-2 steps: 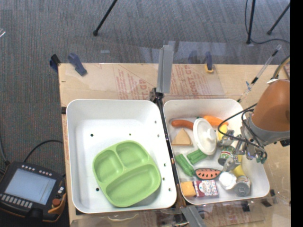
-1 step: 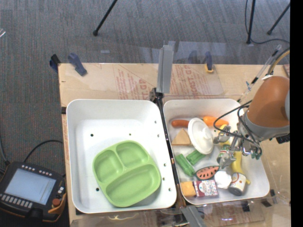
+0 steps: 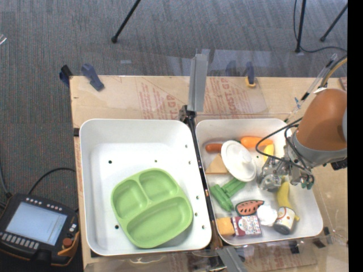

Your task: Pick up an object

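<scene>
Hand low in right bin, beside round white plate and yellow banana; finger spread can't be told.

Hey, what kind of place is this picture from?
Probably a robotics lab: a grey arm with an orange band reaches over two shallow white plastic bins, a handheld control pendant with a screen lies nearby, and black tripod legs stand on carpet.

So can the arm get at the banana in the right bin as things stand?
Probably yes. The banana lies uncovered right beside the tool, near the right bin's wall; the neighbouring can sits just past its end.
</scene>
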You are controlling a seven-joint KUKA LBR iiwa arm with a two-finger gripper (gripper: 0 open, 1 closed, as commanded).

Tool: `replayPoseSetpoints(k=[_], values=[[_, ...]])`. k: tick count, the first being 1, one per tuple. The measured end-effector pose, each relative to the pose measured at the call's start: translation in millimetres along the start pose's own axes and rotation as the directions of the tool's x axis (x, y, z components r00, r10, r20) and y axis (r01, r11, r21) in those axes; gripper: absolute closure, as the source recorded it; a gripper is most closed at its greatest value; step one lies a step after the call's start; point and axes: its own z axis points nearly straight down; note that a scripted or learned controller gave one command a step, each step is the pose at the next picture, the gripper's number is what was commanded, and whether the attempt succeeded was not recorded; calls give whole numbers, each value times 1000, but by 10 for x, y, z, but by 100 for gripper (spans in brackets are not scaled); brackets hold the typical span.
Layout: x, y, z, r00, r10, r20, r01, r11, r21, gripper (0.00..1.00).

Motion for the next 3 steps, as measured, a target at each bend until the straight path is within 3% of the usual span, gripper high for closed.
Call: replayPoseSetpoints(k=[1,2,3], values=[[704,-272,81,1000,9,-2,-9,1000,0,100],[696,-268,77,1000,7,-1,-7,1000,0,0],[365,-224,69,1000,-18,1,18,1000,0,0]])
